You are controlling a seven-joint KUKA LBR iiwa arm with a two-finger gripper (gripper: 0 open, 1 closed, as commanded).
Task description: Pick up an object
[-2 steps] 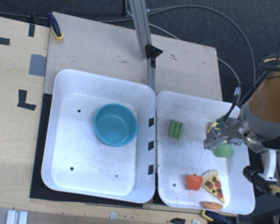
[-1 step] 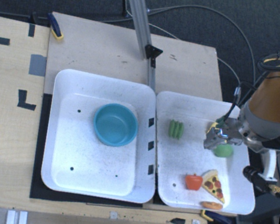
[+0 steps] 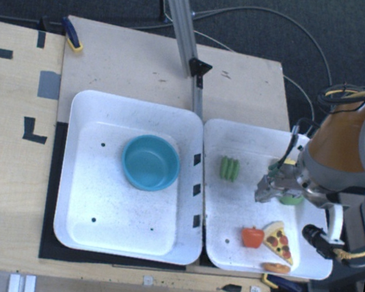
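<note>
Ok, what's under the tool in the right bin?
A bit of something green pokes out beneath the tool, over the right bin. The arm covers the rest, so I can't tell what it is.

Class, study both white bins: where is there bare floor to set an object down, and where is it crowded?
Left bin: bare all around the blue bowl. Right bin: bare between the green toy and red toy. Crowded at the gripper and pizza slice.

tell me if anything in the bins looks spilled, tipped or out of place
Nothing stands out. The blue bowl sits upright in the left bin; the green toy, red toy and pizza slice lie apart in the right bin.
</note>
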